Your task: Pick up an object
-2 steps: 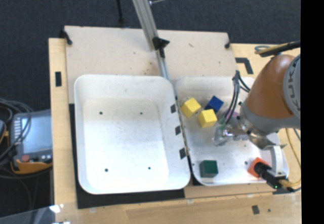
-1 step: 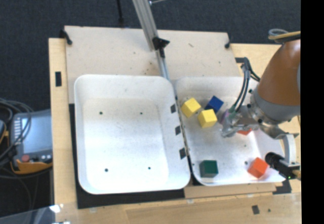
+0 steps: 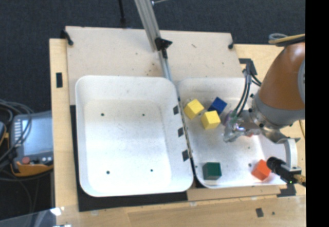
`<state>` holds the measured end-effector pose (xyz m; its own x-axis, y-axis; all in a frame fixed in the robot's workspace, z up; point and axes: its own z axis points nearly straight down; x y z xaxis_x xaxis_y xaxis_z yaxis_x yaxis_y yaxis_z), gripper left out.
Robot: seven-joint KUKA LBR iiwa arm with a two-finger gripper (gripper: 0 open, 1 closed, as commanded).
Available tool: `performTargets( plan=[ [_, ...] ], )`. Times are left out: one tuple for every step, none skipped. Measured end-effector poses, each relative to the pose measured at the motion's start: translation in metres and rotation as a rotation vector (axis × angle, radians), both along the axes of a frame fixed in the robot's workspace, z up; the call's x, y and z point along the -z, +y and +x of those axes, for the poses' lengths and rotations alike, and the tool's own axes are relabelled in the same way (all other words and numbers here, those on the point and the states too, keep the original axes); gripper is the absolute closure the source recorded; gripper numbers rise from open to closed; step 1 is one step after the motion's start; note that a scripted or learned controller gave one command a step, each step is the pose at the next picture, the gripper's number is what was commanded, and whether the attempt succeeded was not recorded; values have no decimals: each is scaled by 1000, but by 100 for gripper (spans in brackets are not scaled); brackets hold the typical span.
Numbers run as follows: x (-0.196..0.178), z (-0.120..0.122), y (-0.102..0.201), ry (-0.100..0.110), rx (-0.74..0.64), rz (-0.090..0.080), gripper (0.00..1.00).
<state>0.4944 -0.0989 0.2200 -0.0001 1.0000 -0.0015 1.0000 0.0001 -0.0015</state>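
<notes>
Five blocks are sitting in the right bin; gripper is hovering beside a yellow block, grip state unclear.

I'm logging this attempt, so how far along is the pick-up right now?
Done: the arm has reached into the right white bin, with the gripper low beside the two yellow cubes and the blue cube. In hand: nothing visibly held. Left: the grasp and lift. All cubes, including the green cube and orange cube, sit on the bin floor.
</notes>
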Motion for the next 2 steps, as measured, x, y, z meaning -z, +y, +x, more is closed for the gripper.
performTargets(
  plan=[
    [-12,16,43,-4,-8,3,100],
    [-24,31,95,-4,-8,3,100]
  ],
)
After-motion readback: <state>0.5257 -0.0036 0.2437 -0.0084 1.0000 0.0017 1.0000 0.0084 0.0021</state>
